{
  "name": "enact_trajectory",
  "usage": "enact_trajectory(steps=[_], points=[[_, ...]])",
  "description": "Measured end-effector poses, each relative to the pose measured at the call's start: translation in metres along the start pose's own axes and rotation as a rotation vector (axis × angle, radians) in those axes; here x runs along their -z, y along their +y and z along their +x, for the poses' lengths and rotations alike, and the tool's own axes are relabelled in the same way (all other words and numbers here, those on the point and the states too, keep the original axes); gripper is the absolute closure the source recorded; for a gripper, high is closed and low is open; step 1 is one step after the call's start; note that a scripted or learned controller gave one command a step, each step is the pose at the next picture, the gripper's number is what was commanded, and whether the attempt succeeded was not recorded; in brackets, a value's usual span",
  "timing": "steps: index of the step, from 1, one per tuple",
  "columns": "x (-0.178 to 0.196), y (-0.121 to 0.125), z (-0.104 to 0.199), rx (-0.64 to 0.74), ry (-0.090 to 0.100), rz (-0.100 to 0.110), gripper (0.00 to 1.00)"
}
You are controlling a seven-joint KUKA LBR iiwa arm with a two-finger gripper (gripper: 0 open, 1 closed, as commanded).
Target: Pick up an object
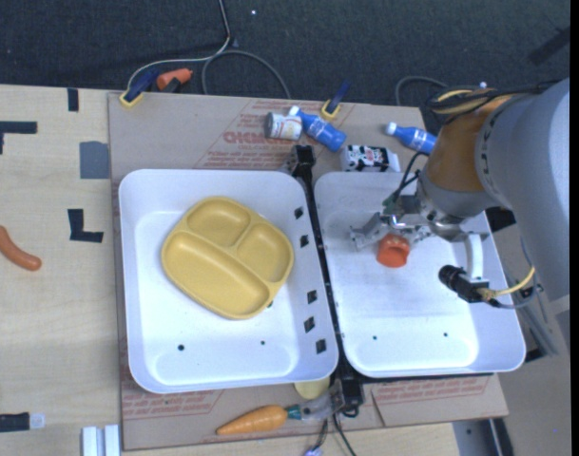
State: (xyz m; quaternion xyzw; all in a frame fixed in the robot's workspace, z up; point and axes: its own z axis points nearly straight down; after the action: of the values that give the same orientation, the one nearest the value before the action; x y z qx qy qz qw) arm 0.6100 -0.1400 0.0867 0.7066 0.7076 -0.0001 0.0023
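Small orange-red rounded object (394, 252), prob. a plastic toy or cap, sits in the right shallow white bin (413, 335), upper half, approx. mid-width. The tool (395, 228) hangs right over it, metal fingers splayed to either side and just above; spread looks wide, w/ nothing between the fingers, so no hold on it. Whether a fingertip is touching the object's top edge, can't tell.

Handling, as a guess: object looks light, stiff, smooth-skinned, so likely to skid or roll on the slick bin floor if nudged from one side. Not fragile by the look of it. Best hold is across its widest part, both fingers coming in level and together, low enough to get past the curved top, else it squirts out.

Left shallow white bin (213, 354) carries a yellow divided plastic plate (227, 255), well apart from the action. On the counter (42, 331) outside the bins: an orange toy carrot (253, 420) near the front edge, a blue-and-white bottle (313, 126) behind the bins.
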Motion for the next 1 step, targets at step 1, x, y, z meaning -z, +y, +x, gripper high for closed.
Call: enact_trajectory(steps=[1], points=[[0.0010, -0.0196, -0.0016, 0.001, -0.001, -0.006, 0.00]])
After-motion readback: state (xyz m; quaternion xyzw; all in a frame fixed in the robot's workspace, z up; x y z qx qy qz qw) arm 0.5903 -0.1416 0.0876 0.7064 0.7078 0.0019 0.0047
